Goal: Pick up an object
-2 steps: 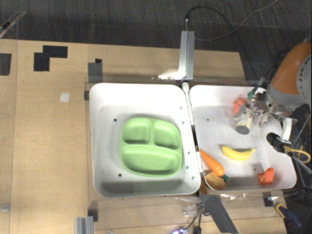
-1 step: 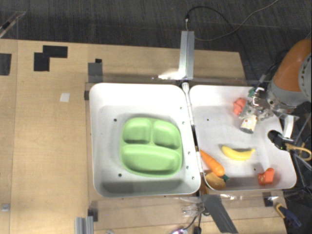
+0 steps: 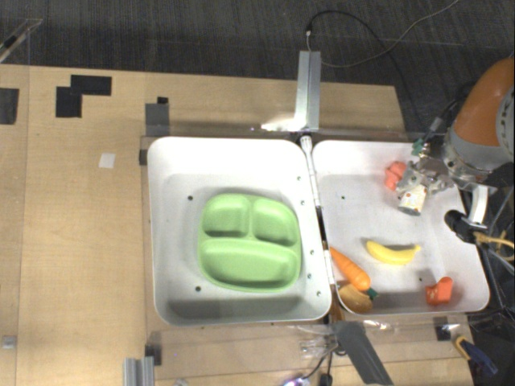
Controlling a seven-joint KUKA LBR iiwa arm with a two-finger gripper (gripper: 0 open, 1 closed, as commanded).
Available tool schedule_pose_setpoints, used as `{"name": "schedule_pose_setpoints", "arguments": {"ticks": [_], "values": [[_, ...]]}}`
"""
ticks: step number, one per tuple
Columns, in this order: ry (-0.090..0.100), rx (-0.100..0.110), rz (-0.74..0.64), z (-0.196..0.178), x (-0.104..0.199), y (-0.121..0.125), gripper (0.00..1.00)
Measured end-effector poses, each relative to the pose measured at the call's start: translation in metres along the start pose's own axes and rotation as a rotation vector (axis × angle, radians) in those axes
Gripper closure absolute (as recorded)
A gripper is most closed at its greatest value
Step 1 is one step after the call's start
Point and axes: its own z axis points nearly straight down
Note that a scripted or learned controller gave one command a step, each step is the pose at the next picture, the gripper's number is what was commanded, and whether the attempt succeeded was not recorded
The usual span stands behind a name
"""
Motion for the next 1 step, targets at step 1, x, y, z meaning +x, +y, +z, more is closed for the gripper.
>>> {"name": "schedule_pose_setpoints", "arguments": {"ticks": [1], "values": [[-0.001, 0.013, 0.011, -0.0637, 0.0615, 0.0115, 1.0]]}}
